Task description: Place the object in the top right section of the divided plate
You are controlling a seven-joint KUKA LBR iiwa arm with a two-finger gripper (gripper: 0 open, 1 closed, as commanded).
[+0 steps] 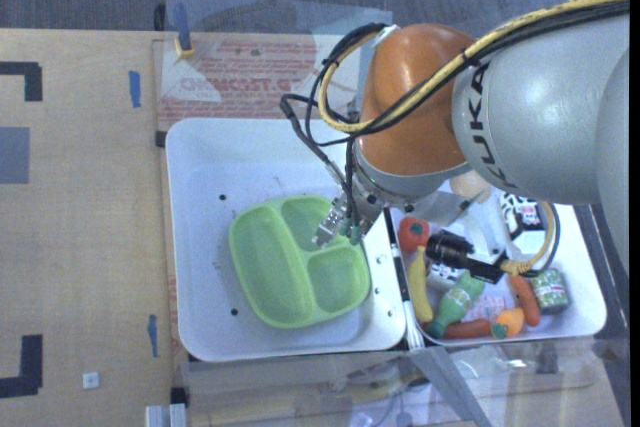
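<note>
Divided plate: we see the green divided plate (pixel 297 262) lying flat in the left white bin (pixel 200 175), toward that bin's 5 o'clock corner.
Plate's lie: its long axis runs from about 10 o'clock to 4 o'clock, the one long section on the 8 o'clock side and the two small sections on the 2 o'clock side.
Gripper: the gripper (pixel 335 225) hangs over the small section nearest 1 o'clock, at the plate's rim.
Jaws: we cannot tell whether they are released or clenched, nor whether anything sits between them.
Object: we cannot make out which thing is meant; toy foods lie heaped in the right bin (pixel 585 315), at 3 o'clock from the plate.
Step in hand: we judge this the placing stage, tool over the target section.
Next move: we judge it calls for a short descent and release inside that section, clear of the dividing ridge.
</note>
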